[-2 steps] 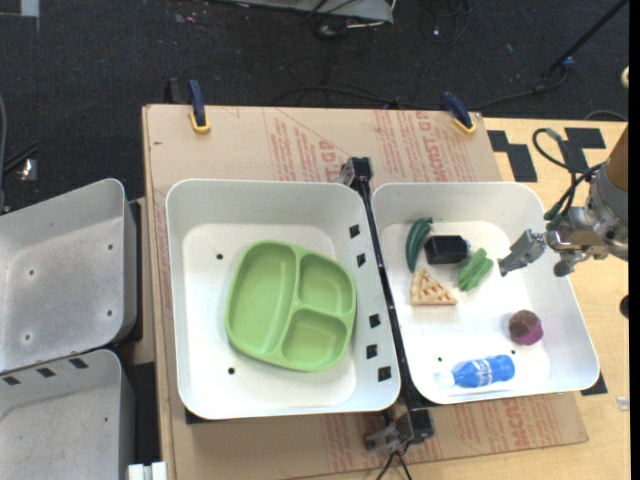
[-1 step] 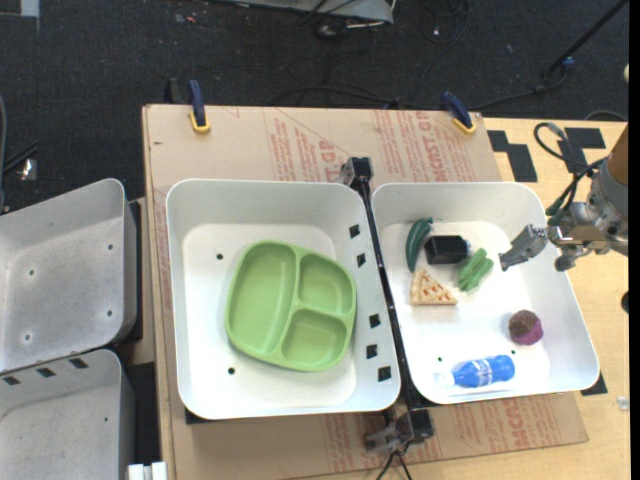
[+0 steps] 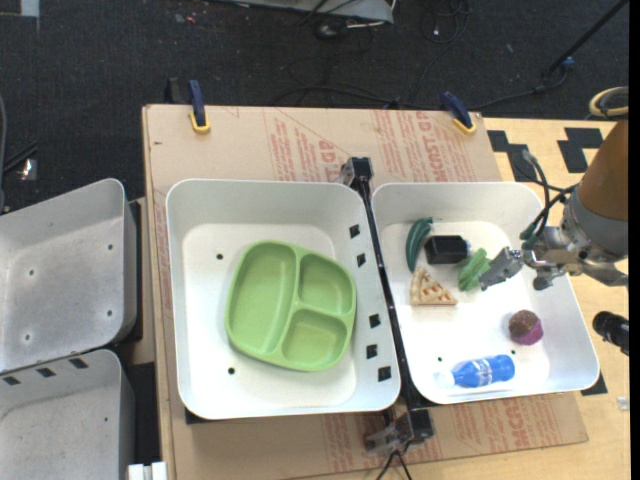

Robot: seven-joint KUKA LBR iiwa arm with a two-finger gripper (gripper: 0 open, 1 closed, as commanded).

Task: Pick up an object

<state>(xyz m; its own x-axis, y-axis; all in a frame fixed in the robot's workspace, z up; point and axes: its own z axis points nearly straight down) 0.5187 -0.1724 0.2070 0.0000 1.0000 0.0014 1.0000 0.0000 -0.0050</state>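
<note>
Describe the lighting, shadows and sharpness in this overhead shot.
Camera view: even, diffuse light; soft shadows only, faint beside the green divided plate and under the blue bottle. White bins are bright but not blown out. The gripper looks slightly soft; small items lack fine detail.

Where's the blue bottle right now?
The blue bottle lies in the right bin, near its front edge, just below-left of the purple ball.

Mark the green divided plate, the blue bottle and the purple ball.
green divided plate [image 3: 291, 306]: camera view, middle ridge between compartments.
blue bottle [image 3: 483, 371]: camera view, middle of its body.
purple ball [image 3: 525, 326]: camera view, its top face.
</note>
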